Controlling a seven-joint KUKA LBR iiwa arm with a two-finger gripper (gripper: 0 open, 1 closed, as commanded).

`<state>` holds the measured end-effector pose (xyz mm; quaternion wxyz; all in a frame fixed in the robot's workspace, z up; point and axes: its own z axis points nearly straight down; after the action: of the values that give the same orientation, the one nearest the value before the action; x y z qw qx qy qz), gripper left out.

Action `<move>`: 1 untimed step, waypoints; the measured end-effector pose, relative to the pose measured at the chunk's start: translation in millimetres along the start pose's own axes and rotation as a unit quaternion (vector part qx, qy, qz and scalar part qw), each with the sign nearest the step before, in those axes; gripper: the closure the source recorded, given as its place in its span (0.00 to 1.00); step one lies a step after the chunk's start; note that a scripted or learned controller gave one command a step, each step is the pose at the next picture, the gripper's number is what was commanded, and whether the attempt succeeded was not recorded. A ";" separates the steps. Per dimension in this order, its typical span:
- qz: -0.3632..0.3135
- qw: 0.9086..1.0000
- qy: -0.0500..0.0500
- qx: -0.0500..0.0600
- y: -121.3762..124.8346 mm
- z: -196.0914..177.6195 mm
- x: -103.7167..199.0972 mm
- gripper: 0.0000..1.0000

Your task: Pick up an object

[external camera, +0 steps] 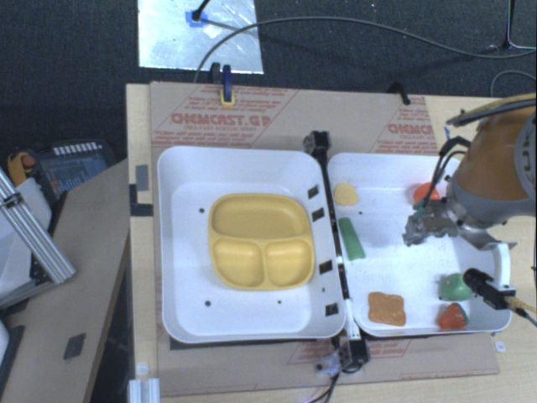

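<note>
Grey arm (495,196), orange band, seemingly black cables.

A wooden bench (277,112) stands on dark carpet (67,57), with a shiny metal plate (168,23) on the floor behind and cables (377,30) trailing across.

I read "CHEMCAST GP" in red on the brown protective sheet (252,112) under the bins, upside down; a second, partly hidden print sits toward the right.
</note>
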<state>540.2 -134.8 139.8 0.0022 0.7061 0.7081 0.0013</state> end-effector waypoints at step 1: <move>-0.001 1.000 0.000 0.000 2.6 -43.3 -2.1 1.00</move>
<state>542.5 -136.8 183.1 0.0025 0.7058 0.7084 0.0015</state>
